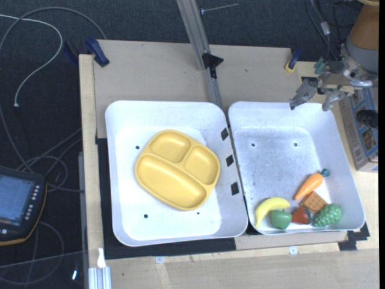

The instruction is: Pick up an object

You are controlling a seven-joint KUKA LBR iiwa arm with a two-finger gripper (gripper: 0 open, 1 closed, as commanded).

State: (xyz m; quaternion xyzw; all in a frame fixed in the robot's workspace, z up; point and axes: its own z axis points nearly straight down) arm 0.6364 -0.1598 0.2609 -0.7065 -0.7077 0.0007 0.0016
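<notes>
My gripper point(314, 101) hangs over the far right rim of the right bin point(274, 143), its two fingers spread apart and nothing between them. Several toy foods lie in that bin's near right corner: an orange carrot point(309, 185), a yellow banana point(268, 208), a green apple point(280, 219), a red piece point(300, 215), a brown waffle-like cracker point(313, 201) and a green grape bunch point(328, 215). The gripper is well away from them, toward the far edge.
The left bin point(120, 161) holds a yellow divided plate point(177, 169). A metal post point(192, 17) rises from behind the seam between the bins. Clamps sit at the bench's far corners, and cables and a tablet lie on the floor at left.
</notes>
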